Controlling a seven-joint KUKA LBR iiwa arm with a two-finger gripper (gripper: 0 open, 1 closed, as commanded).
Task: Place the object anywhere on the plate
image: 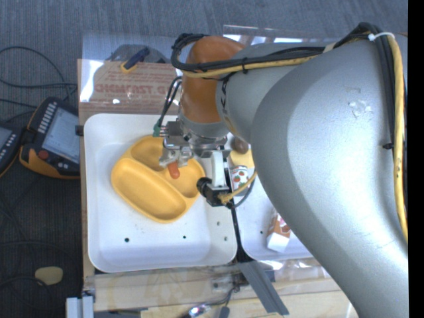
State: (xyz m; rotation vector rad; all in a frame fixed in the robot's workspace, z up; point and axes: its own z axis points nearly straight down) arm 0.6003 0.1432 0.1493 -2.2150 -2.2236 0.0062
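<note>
Grey arm (pixel 331 144) overhangs the bins. Below it, the claw (pixel 173 163) grips a small orange object (pixel 173 171) just above the yellow plate (pixel 149 191). Lower fully, then release over the compartment.

a grey carpeted floor (pixel 199 5) with a fine ribbed weave fills the frame from nine o'clock round to twelve. black cables (pixel 26 65) loop across it at ten o'clock, running toward a handheld control pendant (pixel 50 138) with an orange-yellow casing and a pale screen, lying at nine o'clock. a small tan scrap (pixel 48 275) rests on the floor at seven o'clock. the counter (pixel 159 287) shows a pale wooden edge at six o'clock, with a brown cardboard sheet (pixel 126 88) bearing faded print at eleven o'clock. the light is even and soft, without hard shadows.
</note>
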